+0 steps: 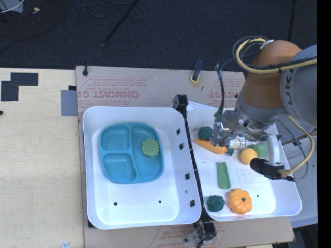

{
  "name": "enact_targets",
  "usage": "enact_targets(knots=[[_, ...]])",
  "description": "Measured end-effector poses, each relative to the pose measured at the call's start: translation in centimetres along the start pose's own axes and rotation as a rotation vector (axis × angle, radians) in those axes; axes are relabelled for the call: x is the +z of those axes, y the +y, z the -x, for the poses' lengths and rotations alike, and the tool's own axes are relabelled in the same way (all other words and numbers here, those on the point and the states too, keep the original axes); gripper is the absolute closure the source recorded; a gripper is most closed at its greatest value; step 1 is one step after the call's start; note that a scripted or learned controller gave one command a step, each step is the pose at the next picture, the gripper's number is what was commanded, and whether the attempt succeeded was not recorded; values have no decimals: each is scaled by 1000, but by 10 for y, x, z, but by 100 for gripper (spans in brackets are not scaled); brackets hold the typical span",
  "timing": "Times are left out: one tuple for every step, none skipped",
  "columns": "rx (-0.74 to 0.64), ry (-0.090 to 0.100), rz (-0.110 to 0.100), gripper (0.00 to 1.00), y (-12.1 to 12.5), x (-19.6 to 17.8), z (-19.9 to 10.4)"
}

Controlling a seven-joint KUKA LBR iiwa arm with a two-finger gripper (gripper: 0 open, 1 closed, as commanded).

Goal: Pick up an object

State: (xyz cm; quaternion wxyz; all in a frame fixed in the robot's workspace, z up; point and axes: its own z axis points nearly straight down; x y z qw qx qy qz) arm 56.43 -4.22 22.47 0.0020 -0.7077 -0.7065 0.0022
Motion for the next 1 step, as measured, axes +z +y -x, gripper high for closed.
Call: enact_targets(knots=[[-3, 0, 4, 100, 14, -7, -3]])
